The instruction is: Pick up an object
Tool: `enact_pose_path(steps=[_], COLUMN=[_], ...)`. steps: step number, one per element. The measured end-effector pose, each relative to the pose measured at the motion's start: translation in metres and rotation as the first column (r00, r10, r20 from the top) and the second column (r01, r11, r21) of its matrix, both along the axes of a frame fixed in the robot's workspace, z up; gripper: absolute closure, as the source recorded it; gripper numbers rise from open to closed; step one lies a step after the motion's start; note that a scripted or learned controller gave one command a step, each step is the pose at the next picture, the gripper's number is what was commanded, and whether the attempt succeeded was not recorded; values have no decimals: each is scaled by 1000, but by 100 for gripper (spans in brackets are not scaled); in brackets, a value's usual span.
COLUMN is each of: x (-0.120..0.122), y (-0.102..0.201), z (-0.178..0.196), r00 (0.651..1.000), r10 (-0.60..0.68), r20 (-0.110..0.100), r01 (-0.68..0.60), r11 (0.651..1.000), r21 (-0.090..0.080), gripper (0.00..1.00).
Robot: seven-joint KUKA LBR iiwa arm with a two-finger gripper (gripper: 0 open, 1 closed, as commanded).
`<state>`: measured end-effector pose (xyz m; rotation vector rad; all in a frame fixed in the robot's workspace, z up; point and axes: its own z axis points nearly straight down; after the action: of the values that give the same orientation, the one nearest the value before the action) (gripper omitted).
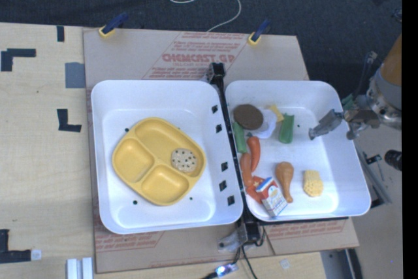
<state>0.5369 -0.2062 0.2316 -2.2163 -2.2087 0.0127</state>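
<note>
pincer (338, 125) seemingly spread, unladen | drumstick (285, 180) long axis near-vertical, bone end down

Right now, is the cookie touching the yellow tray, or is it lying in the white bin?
Touching. The camera view shows the cookie lying in the right-hand compartment of the yellow tray, with yellow tray surface on every side of it.

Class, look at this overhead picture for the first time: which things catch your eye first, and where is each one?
The big yellow divided tray in the left bin stands out first, with a speckled cookie in one of its compartments. Next comes the cluster of toy food along the right bin's left side, including an orange carrot and a drumstick. The pincer hangs over that bin's right edge.
</note>
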Motion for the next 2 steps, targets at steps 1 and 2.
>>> enact_pose_path(steps=[1,2], x=[3,-7], y=[1,-4], z=[8,-45], r00=[1000,1000], r10=[5,3], r20=[13,8], r01=[-5,-3], r11=[1000,1000], r21=[-3,-3], gripper=[0,0])
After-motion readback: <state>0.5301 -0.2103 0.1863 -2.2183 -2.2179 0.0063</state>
